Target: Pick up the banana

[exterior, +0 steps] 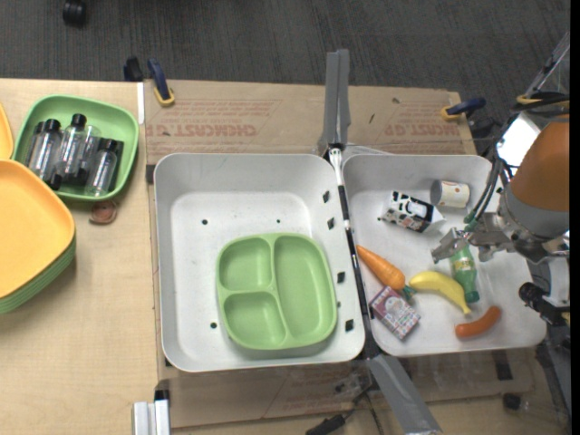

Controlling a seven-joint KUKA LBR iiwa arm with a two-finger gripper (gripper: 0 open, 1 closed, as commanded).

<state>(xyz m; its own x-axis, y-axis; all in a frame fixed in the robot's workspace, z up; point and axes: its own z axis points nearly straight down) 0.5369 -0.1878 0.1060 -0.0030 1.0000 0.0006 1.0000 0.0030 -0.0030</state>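
1. The table [72,352] is pale wood, with a sheet of brown cardboard [272,120] under two shallow white bins set side by side.
2. The left bin [181,243] holds one green divided tray [276,290] with three compartments.
3. The right bin [417,175] holds the small items. The banana [441,287] lies near the bin's front right, yellow and curved. A green bottle [465,273] touches it on the right, an orange carrot [381,266] lies just to its left, and a patterned pink packet [394,313] sits near the front wall. A red-orange sausage shape [478,323] lies at the front right corner. Towards the back are a black-and-white object [410,211] and a small cream cup [450,192] on its side.
4. The grey arm with its orange band [546,175] reaches in from the right. Its claw [460,243] hangs just above the green bottle and banana; I cannot tell whether it is spread or closed.
5. On the far left, a stack of yellow-orange plates [32,234] sits beside a green dish [77,148] holding several clear, dark-capped bottles [72,155].
6. Beyond the table is dark grey carpet [272,16].
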